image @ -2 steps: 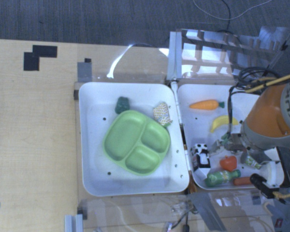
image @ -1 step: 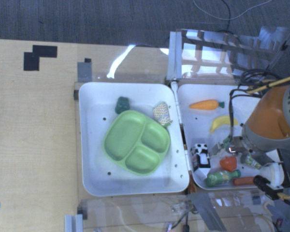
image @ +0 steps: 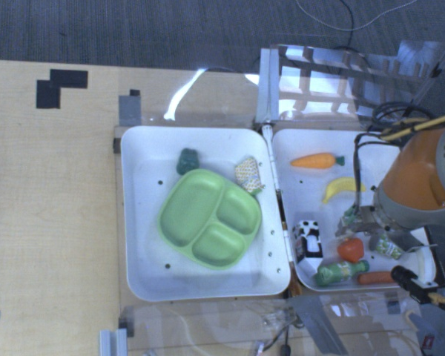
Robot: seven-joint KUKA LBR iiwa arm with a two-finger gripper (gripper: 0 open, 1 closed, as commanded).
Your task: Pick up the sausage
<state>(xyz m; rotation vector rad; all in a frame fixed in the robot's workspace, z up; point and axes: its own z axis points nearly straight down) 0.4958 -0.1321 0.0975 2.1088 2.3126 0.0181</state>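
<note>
The sausage (image: 376, 278) is a short reddish-brown stick lying flat by the front rim of the right bin (image: 283, 170). It sits just right of a green bottle (image: 340, 273). My gripper (image: 367, 232) hangs low over the right side of that bin, under the orange band of the arm (image: 423, 176). It is a little behind the sausage and right beside a red tomato (image: 350, 250). The sausage lies apart from the gripper.
The right bin also holds a carrot (image: 314, 161), a banana (image: 341, 189) and a black-and-white toy (image: 307, 240). In the left bin (image: 141, 273) lie a green divided plate (image: 211, 217), a dark green item (image: 188, 161) and a patterned piece (image: 248, 173).
</note>
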